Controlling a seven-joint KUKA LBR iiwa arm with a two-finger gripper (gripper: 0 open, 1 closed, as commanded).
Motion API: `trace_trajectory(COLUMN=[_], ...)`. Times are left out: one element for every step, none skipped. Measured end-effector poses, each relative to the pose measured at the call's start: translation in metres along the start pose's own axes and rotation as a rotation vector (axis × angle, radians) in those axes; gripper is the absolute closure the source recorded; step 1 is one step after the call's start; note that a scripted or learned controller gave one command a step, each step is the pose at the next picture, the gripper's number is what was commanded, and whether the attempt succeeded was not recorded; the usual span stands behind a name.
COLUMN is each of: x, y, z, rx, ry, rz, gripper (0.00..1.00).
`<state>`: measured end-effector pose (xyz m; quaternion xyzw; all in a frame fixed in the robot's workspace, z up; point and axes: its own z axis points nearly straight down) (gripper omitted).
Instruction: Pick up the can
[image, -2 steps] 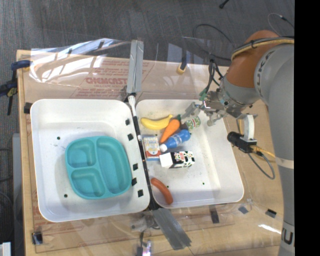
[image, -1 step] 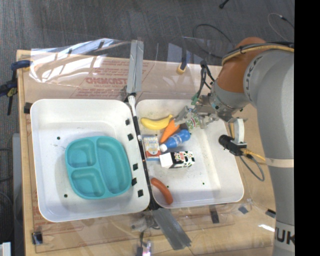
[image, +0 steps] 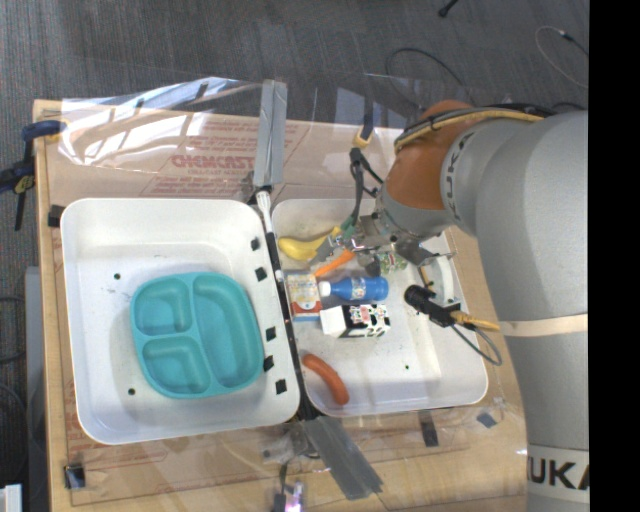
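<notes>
White plastic, two shallow bins side by side on the worktop, which is covered with a clear sheet over printed brown board. The left bin holds a teal divided tray lying flat near its middle, and that tray has nothing in its compartments.

The right bin is the busy one. A yellow banana lies near its upper left corner, with an orange carrot just below and to the right of it. Beneath those sits a blue bottle with a white cap lying on its side, and to its left a small red-and-white packet. Right under the bottle is a black-and-white patterned carton. A red sausage lies apart from the rest, near the bin's lower left corner. I can't pick out which of these, if any, is the can — nothing there reads clearly as one.

The grey arm reaches in from the right, its orange band bent over the upper part of the right bin. The gripper is down among the clutter, just above the bottle and beside the carrot — whether it is parted or closed I cannot tell.
</notes>
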<state>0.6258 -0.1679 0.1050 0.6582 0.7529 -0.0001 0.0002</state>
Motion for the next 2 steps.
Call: trace_trajectory(x=[0.017, -0.011], y=[-0.021, -0.097], z=[0.003, -0.042], rx=[-0.019, 0.002], ry=[-0.010, 0.001], rz=[-0.081, -0.053], gripper=[0.00, 0.00])
